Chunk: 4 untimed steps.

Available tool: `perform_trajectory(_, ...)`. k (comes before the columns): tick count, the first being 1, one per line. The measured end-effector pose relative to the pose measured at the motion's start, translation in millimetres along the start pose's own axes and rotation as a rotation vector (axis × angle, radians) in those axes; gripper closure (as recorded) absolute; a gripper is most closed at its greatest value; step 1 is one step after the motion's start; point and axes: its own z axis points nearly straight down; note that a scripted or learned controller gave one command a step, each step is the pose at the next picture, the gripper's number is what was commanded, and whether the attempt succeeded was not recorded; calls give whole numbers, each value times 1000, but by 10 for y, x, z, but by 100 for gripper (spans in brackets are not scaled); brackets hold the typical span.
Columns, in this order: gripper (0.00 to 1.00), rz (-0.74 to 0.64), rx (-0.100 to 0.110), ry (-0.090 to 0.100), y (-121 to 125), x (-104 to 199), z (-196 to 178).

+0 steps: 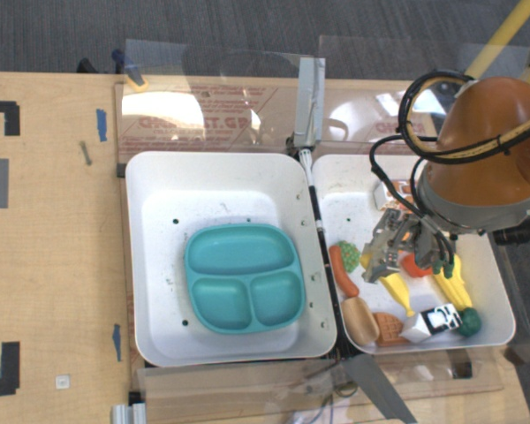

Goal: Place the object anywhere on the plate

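Observation:
A teal plate (244, 276) with three compartments lies in the left bin (159, 193). The right bin (353, 203) holds several toy foods: an orange carrot (343, 272), a green leafy piece (349, 253), a tan bread piece (360, 321), a yellow corn-like piece (397, 291), a red piece (417, 266), a yellow banana-like piece (453, 281), a white block (433, 321) and a green broccoli piece (471, 323). My gripper (390, 253) hangs low over the middle of the right bin, right above the yellow and red pieces.
The arm's orange band (486, 140) and black cables (424, 140) overhang the right bin's far right corner. A grey metal divider (308, 104) stands behind the gap between the bins. Wooden bench (44, 254) stretches to the left.

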Motion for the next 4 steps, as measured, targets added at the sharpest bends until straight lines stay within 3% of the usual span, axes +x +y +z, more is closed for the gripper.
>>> perform_trajectory(1,100,-120,-3,-2,768,-424,452)
perform_trajectory(2,100,-315,-5,-12,1203,141,-595)
perform_trajectory(3,100,-765,-2,4,1487,-118,422)
perform_trajectory(4,100,-832,-4,-7,1824,228,145)
